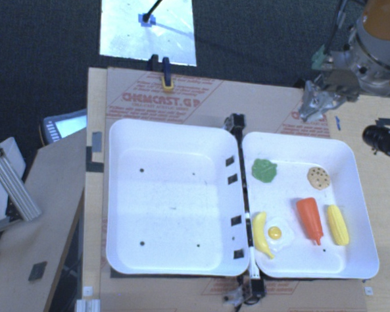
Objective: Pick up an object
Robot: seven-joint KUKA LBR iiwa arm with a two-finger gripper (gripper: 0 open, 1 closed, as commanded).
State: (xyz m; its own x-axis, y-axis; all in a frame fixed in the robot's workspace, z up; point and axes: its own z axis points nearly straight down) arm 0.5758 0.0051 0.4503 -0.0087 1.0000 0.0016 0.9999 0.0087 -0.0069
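Observation:
The right bin (352, 168) holds a green leafy piece (264, 170), a round cookie (319, 177), a red-orange bottle (310, 219), a yellow corn cob (338, 225), a banana (261, 233) and a fried egg (276, 233). My gripper (314, 110) hangs above the bench just behind the right bin's far edge, up and right of the green piece. Nothing shows between its fingers.
The left bin (113, 200) lies beside the right one, with black clips (233, 179) along the shared rim. A yellow-and-blue clamp (166, 74) sits at the bench's far edge. A black object (384, 140) juts in at the right.

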